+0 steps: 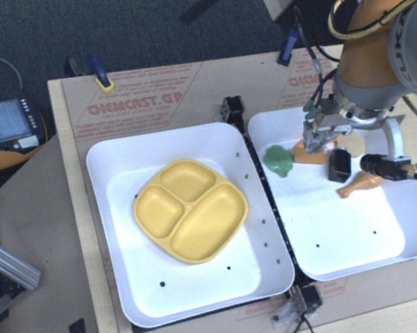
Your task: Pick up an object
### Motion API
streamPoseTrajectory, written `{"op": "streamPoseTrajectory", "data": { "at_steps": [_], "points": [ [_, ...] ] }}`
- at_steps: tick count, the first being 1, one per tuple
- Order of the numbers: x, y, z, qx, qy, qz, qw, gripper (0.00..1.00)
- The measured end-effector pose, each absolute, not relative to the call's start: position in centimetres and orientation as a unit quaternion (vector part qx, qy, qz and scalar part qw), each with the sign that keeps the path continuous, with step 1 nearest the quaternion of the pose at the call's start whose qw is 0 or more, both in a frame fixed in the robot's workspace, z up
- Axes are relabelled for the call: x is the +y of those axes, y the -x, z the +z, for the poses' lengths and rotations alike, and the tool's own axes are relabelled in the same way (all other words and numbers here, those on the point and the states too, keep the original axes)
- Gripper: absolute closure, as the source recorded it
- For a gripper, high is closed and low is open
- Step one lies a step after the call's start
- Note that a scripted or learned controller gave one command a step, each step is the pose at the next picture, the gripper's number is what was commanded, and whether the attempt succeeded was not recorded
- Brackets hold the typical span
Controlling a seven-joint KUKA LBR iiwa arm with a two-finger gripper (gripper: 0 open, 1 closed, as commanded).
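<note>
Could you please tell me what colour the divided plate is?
The divided plate is plain yellow; the camera view shows it best.

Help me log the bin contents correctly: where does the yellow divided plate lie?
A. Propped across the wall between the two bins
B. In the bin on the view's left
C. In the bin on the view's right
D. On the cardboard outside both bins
B: the yellow divided plate lies flat inside the left-hand bin of the view, clear of its walls, while the right-hand bin holds a green object.
</note>
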State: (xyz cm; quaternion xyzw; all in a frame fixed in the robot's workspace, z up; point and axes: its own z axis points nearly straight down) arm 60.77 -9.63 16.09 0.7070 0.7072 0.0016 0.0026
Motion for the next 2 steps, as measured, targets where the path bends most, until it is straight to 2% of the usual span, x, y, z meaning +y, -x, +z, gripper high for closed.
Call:
{"op": "streamPoseTrajectory", "data": {
  "at_steps": [1, 2],
  "points": [
    [-10.4, -60.6, 20.7, 0.707, -0.707, 0.0014, 0.003, 1.00],
    [-10.4, -61.7, 26.3, 0.707, -0.707, 0.0017, 0.003, 1.00]
  ]
}}
